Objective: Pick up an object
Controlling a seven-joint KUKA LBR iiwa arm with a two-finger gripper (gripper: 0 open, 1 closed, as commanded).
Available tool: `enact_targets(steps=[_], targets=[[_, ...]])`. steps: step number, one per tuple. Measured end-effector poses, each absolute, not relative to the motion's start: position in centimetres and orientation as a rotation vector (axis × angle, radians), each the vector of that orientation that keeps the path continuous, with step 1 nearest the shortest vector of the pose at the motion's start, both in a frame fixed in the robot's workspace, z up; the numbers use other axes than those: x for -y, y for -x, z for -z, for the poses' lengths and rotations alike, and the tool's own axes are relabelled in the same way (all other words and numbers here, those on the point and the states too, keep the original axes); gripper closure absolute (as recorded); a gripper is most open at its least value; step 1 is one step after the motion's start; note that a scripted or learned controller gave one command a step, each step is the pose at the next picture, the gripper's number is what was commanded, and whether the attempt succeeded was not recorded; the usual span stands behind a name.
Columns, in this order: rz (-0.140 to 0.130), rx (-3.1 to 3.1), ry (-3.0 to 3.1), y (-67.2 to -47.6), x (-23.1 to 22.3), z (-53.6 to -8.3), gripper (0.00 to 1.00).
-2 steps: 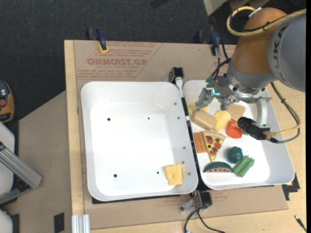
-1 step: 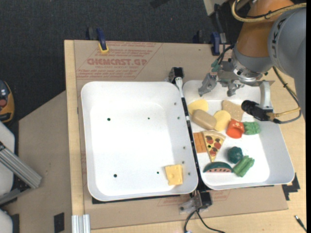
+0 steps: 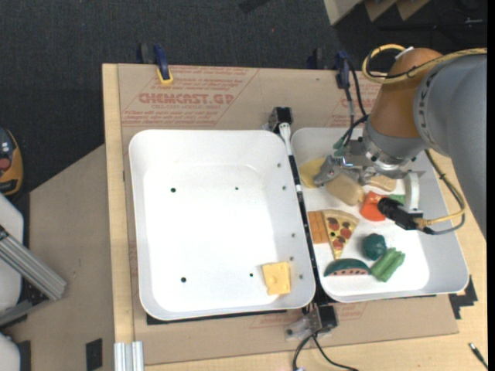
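Two shallow white bins side by side on a cardboard-covered bench, left bin and right bin. In the left bin, a single yellow cheese wedge near its front right corner. In the right bin, a cluster of toy food: pale yellow piece against the left wall, tan bread-like piece just beside it, pizza slice at the middle, red piece to its right, dark green round item, green ridged vegetable and watermelon slice along the front edge. Grey arm with orange band reaching in from the right, gripper low over the back left part of the right bin, close above the tan and yellow pieces. Grip state impossible to tell from this angle.
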State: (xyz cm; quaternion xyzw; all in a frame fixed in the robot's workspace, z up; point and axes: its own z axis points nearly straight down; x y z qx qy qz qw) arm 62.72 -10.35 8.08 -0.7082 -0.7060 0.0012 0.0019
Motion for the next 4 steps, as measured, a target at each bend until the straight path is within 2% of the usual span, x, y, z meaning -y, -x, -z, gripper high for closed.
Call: enact_targets(steps=[1, 2, 3, 4], targets=[[0.004, 2.227, 2.223, -66.9, 11.3, -8.6, 0.00], [-0.003, 2.217, 2.220, -62.4, 9.3, -8.5, 0.00], [0.006, 2.227, 2.224, -66.9, 9.2, -8.6, 0.00], [0.006, 2.227, 2.224, -66.8, 9.2, -9.6, 1.00]])
